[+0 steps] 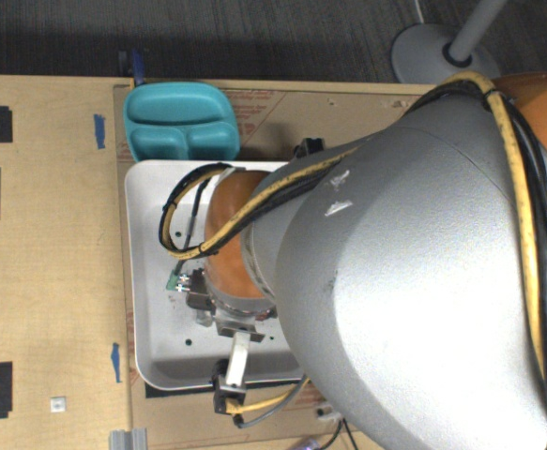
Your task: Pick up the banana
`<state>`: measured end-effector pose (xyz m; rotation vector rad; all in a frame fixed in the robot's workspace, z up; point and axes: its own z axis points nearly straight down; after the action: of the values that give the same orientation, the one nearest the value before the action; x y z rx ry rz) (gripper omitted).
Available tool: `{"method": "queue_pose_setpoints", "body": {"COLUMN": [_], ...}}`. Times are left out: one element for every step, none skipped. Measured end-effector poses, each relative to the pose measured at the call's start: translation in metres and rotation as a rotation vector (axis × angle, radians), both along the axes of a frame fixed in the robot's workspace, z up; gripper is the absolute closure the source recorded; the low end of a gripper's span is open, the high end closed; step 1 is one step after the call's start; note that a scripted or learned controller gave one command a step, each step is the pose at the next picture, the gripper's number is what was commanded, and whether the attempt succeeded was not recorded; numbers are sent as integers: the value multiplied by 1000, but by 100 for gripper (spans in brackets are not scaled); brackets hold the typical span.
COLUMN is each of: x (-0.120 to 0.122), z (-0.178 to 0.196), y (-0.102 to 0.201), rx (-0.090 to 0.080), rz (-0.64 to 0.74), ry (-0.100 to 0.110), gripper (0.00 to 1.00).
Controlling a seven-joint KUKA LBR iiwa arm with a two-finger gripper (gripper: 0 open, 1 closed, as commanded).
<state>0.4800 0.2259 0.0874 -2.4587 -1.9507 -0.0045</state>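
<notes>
I am reading this as the reach-down step, with the arm [414,270] leaning in from the right and its orange-banded wrist pointing down into the white bin [151,251]. The gripper [212,322] is hanging low over the bin floor, but I cannot tell its state from here, and I am not spotting the banana, which may be lying under the arm. Next I am needing a clear sight of the fruit before any closing.
</notes>
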Motion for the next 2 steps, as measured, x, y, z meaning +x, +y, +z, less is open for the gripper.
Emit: {"method": "queue_pose_setpoints", "body": {"x": [0,2], "z": [9,1], "y": [0,0], "rx": [0,2], "rz": [-1,-464], "ry": [1,-8], "gripper": [100,100]}}
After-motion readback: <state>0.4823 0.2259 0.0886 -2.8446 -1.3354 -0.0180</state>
